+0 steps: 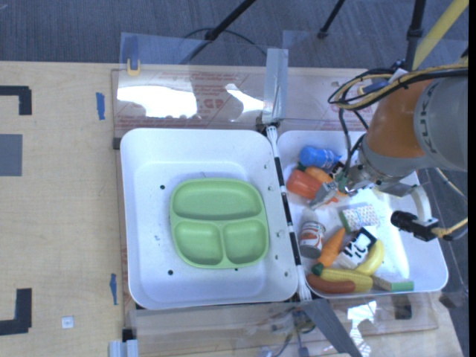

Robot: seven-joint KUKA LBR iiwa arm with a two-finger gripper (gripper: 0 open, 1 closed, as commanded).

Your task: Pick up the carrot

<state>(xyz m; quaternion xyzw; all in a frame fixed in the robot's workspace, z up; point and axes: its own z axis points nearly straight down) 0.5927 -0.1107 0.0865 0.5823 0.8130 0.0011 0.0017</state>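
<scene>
Carrot [332,245] not yet picked: it lies in the right bin [435,270], just right of the can [311,237]. Gripper [331,190] hovers above the can, near the orange pepper [303,184]; finger state cannot be told. Reach, grasp and lift all remain.

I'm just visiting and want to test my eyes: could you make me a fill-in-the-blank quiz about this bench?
1. The divided plate in the left bin is ____ in colour.
2. The carrot lies in the ____ bin.
3. The band above the arm's claw is ____.
4. The banana is ____ in colour.

Missing words: green; right; orange; yellow
</scene>
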